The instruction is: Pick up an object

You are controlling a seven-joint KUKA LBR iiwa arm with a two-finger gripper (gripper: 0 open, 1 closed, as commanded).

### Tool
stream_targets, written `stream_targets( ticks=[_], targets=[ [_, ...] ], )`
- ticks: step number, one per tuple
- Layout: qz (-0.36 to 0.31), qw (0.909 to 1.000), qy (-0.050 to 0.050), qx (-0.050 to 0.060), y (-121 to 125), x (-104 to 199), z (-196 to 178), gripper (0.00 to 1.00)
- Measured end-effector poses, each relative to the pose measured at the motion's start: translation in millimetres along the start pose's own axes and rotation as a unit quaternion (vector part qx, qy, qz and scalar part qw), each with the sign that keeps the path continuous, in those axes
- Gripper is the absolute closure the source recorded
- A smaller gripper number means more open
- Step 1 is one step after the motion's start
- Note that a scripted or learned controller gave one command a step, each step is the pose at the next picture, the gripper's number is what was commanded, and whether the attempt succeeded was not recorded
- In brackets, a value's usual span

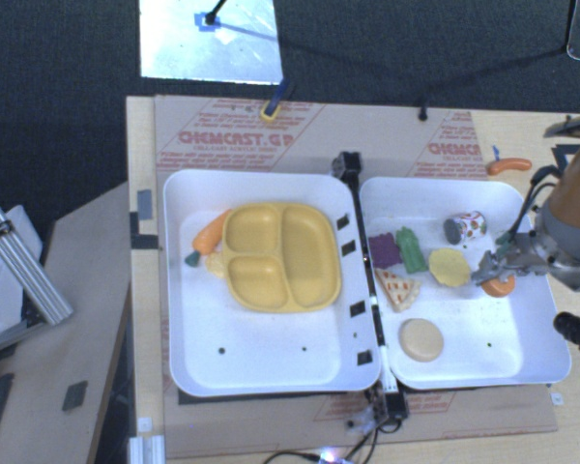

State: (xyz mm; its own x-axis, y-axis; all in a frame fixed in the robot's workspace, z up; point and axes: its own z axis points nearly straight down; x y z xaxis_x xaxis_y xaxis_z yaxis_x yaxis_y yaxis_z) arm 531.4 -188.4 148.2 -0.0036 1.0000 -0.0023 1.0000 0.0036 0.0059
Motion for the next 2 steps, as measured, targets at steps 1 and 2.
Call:
stream_targets(
  ticks=[1,2],
  targets=[
    [0.000,1.0000,0.000,-0.001,-5.2,-0.6,-61.5,1.00],
    [0.000,1.0000,0.000,0.001,-3.9,-0.9,-77.2,1.00]
  ],
)
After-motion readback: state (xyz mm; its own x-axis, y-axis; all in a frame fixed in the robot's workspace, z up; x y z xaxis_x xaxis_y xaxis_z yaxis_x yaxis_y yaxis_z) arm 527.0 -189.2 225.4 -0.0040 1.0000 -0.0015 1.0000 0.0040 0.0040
